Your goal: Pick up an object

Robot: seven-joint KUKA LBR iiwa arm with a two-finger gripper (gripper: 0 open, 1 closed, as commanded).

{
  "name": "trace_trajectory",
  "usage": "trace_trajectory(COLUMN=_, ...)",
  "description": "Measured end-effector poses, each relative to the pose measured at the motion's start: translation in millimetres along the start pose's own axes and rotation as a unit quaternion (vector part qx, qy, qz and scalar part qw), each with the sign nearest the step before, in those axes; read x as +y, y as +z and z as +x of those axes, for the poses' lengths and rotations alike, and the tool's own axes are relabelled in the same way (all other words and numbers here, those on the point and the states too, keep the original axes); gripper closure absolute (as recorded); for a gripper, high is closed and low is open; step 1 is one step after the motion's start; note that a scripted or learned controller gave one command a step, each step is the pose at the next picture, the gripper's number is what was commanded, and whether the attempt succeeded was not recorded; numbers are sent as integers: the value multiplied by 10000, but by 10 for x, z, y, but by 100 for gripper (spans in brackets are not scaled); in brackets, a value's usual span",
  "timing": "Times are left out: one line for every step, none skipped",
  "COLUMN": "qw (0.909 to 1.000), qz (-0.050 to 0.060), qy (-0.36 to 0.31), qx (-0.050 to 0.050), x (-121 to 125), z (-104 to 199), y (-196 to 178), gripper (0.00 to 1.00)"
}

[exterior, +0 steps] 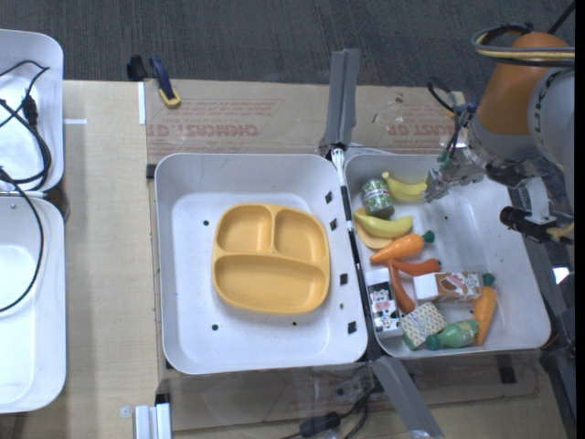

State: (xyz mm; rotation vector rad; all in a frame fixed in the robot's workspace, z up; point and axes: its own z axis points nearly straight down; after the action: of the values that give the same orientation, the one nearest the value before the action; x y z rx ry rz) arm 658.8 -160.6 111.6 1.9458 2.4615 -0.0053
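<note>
Wooden table [101, 245] carries two shallow white plastic bins. Nearest in the right bin [512, 245] lie a green toy vegetable [452, 336] and an orange plastic carrot [483, 311]; farther back, a yellow plastic banana [404, 187]. Beside it hangs the end effector [437, 187], its opening unclear. The left bin [183, 245] holds a yellow divided plate [271, 258].

Even, bright overhead light; soft short shadows inside white bins [174, 245]; slight softness overall, no glare.
</note>
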Motion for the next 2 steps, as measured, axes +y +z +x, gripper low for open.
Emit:
trace_trajectory(qw=9948, qz=2, qy=1023, qx=21, x=-193, z=166, y=-468, gripper=100)
trace_trajectory(qw=9948, qz=3, qy=1022, qx=21, x=-193, z=166, y=-467, gripper=0)
